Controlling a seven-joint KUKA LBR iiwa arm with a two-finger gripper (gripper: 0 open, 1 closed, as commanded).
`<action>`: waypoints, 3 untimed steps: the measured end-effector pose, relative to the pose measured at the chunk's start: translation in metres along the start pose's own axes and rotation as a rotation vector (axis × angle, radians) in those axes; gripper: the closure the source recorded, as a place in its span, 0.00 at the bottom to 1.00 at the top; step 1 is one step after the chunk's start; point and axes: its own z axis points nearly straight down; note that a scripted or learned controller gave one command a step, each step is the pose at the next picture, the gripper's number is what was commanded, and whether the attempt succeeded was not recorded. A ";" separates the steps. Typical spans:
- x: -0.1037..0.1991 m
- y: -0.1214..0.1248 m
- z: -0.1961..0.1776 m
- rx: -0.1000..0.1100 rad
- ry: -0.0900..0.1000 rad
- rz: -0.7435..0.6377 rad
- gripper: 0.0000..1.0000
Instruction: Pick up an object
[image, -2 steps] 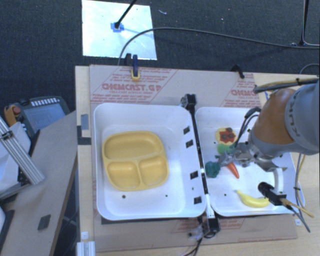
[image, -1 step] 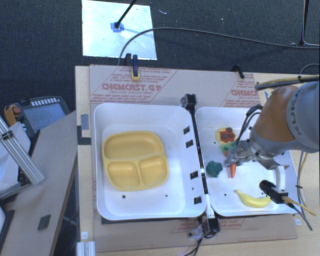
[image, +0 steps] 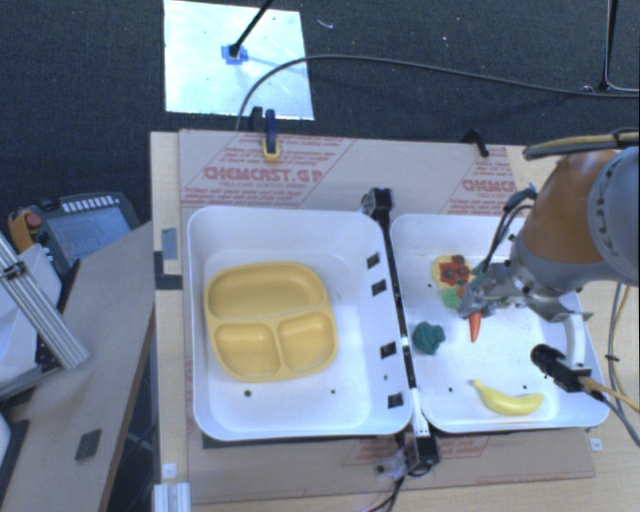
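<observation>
L bin (image: 300, 225): tray (image: 270, 320) | R bin (image: 420, 240): banana (image: 508, 400) front, broccoli (image: 430, 337) left, carrot (image: 475, 325) mid

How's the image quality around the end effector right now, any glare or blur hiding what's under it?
Camera view: lighting is even and soft, shadows faint. The white right bin looks washed out but shows no hard glare. The end effector is small and a bit soft, crowding the orange carrot and the yellow-red toy, so contact is unclear. The banana and green toy read cleanly.

Dark carpet floor (image: 80, 90) surrounds a cardboard-topped bench (image: 420, 170)
</observation>
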 end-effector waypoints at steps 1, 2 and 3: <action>-0.007 0.002 -0.043 -0.001 -0.001 0.001 1.00; -0.007 0.004 -0.071 0.000 0.000 0.000 1.00; 0.050 0.015 -0.083 0.001 0.002 -0.006 1.00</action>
